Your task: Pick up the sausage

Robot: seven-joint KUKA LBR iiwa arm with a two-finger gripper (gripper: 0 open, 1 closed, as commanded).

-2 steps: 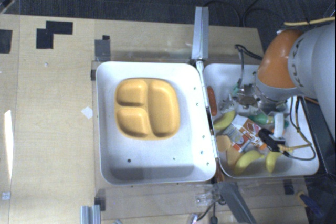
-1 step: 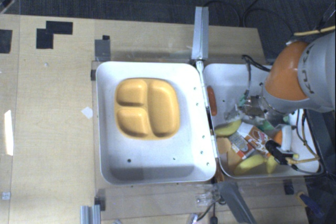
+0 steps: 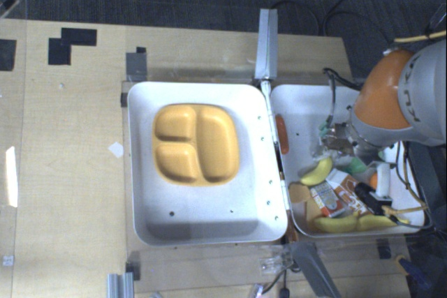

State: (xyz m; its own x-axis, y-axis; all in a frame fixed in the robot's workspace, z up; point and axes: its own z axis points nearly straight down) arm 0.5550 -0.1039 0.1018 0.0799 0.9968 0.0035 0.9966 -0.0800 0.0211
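**Sausage waits at the bin wall while the arm hangs over the clutter**

We take the right bin (image 3: 307, 98) as our landmark. To its left, touching along the divider, sits the left bin (image 3: 140, 171), which holds a yellow sectioned plate (image 3: 197, 144), likely a drop spot. Over the right bin's far-right part we see the arm (image 3: 401, 98), its gripper (image 3: 334, 142) low among the items; we cannot tell whether it is open or closed. Along the bin's near wall lie two bananas (image 3: 353, 222), stray clutter we judge. The sausage (image 3: 281, 133) lies lengthwise against the bin's left wall, apart from the gripper, so grasping it probably needs a shift left.
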